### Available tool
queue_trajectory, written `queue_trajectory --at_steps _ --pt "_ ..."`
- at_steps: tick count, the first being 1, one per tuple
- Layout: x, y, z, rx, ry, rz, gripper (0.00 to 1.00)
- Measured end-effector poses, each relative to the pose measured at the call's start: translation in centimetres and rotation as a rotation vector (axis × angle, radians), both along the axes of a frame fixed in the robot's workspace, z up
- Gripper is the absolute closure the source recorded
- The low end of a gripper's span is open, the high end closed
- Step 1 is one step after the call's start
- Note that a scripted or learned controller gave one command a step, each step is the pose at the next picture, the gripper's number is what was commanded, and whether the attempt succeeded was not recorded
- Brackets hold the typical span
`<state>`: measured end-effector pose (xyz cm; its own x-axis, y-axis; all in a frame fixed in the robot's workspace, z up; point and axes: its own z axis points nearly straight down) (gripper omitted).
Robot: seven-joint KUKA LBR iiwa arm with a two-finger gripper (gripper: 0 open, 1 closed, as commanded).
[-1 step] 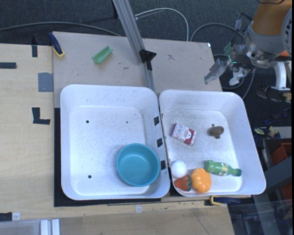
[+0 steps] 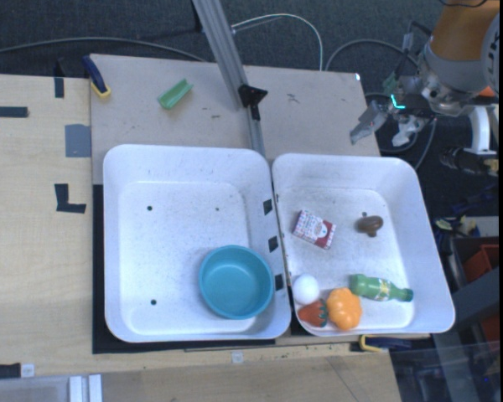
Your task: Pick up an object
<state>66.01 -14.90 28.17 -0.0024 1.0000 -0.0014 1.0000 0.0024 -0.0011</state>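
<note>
My gripper (image 2: 387,129) hangs above the bench just beyond the far rim of the right bin (image 2: 419,191), open, with nothing between its fingers. In the right bin lie a red and white box (image 2: 313,229), a small brown object (image 2: 369,224), a green bottle (image 2: 379,288), an orange pepper (image 2: 344,308), a white egg (image 2: 306,289) and a small red item (image 2: 312,314). A blue bowl (image 2: 235,280) sits in the left bin (image 2: 134,224) near its front right corner.
A slanted grey metal pole (image 2: 225,40) crosses the bench behind the bins. A green block (image 2: 174,94) and a blue and yellow clamp (image 2: 96,77) lie on the bench at the back left. Cables run along the back.
</note>
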Motion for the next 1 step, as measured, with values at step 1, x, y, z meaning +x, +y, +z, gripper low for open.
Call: queue_trajectory --at_steps 1 --pt "-0.25 0.23 -4.37 0.001 0.004 0.000 0.00"
